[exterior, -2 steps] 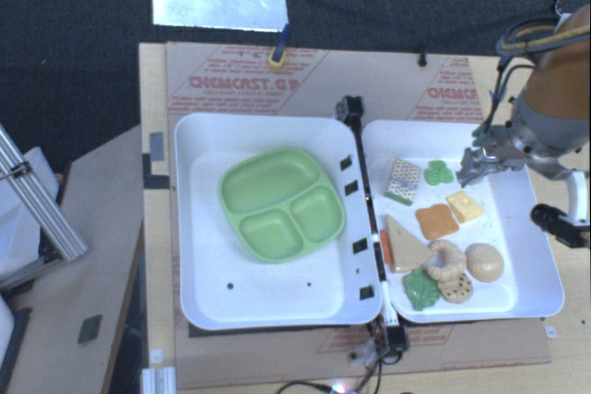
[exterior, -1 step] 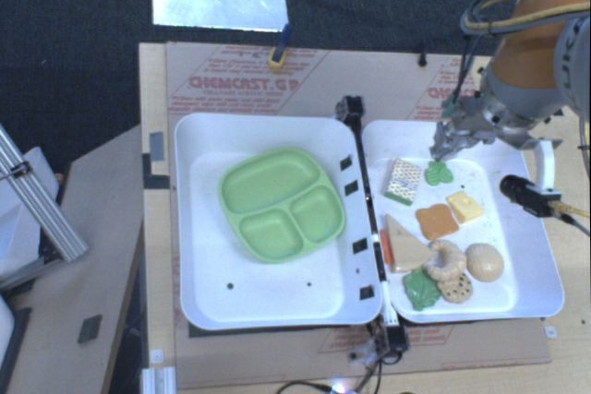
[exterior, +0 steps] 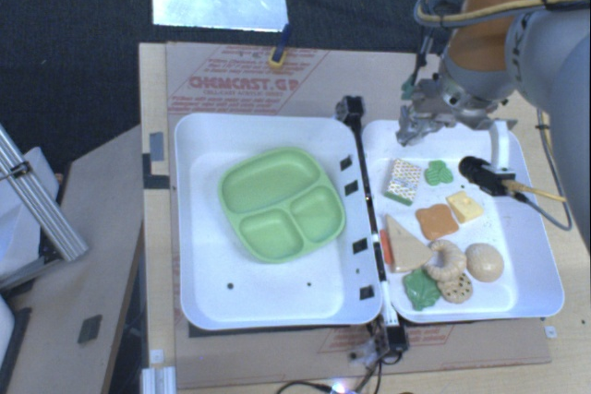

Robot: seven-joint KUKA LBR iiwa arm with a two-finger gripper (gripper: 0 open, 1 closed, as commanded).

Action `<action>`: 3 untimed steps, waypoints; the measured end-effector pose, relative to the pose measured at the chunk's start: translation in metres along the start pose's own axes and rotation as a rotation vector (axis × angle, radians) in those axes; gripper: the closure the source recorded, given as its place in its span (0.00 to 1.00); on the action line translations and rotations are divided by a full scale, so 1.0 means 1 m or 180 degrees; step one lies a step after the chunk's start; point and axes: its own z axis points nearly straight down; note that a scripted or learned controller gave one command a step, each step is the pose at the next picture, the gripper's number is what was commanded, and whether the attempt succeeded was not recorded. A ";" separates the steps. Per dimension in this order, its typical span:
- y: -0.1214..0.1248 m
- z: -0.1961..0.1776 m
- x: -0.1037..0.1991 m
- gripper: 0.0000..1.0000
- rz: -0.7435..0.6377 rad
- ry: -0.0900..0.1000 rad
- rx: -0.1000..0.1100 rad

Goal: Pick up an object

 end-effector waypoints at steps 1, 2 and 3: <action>-0.006 -0.013 0.014 1.00 0.0008 -0.0003 0.0002; -0.007 -0.013 0.011 1.00 0.0017 -0.0006 0.0008; 0.000 -0.018 0.006 1.00 0.0019 -0.0006 0.0001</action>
